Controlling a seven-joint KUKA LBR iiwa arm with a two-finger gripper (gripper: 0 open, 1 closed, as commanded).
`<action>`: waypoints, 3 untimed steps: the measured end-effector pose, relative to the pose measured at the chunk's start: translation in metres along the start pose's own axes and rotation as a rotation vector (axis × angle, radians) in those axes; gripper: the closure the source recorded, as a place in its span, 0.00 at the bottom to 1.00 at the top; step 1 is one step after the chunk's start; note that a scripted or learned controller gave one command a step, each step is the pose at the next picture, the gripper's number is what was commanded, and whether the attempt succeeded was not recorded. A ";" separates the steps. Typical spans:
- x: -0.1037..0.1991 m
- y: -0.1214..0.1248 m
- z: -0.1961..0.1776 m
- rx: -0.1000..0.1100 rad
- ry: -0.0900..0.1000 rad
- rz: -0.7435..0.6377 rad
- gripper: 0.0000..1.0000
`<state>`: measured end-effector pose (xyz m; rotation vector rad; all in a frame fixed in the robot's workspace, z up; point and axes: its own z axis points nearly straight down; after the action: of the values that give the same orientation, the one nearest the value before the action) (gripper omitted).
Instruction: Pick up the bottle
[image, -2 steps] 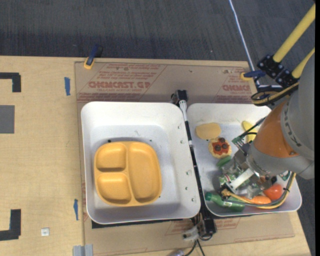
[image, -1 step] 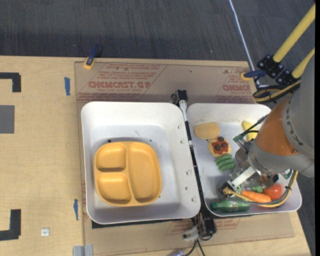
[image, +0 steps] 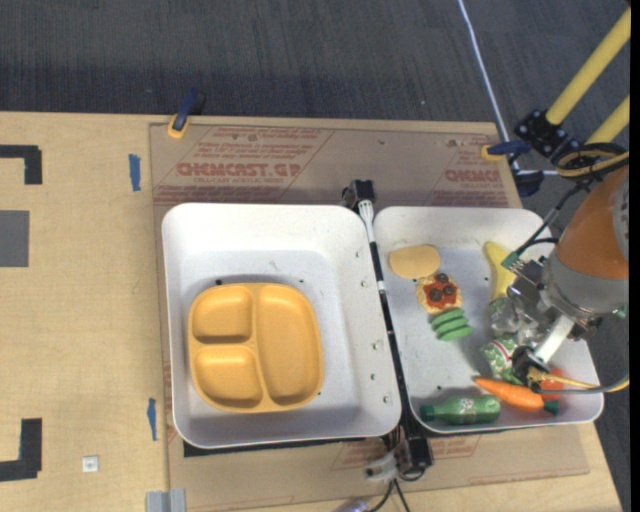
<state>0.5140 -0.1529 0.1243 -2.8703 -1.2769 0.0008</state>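
Now low in the right bin (image: 470, 300) just behind the carrot (image: 510, 393), the gripper (image: 520, 335), open or closed one cannot tell, should shift to the near wall, where the green bottle (image: 460, 407) lies sideways, and grasp across its width.

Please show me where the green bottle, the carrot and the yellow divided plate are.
green bottle (image: 460, 407), camera view, middle of its body.
carrot (image: 510, 394), camera view, middle of its orange part.
yellow divided plate (image: 287, 345), camera view, floor of its large compartment.
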 end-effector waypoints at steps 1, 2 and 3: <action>0.000 0.000 0.000 0.000 0.000 0.000 0.00; 0.043 -0.086 -0.069 0.002 0.000 -0.213 0.00; 0.043 -0.085 -0.079 0.001 0.001 -0.212 1.00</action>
<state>0.4798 -0.0637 0.2032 -2.7178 -1.5727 0.0007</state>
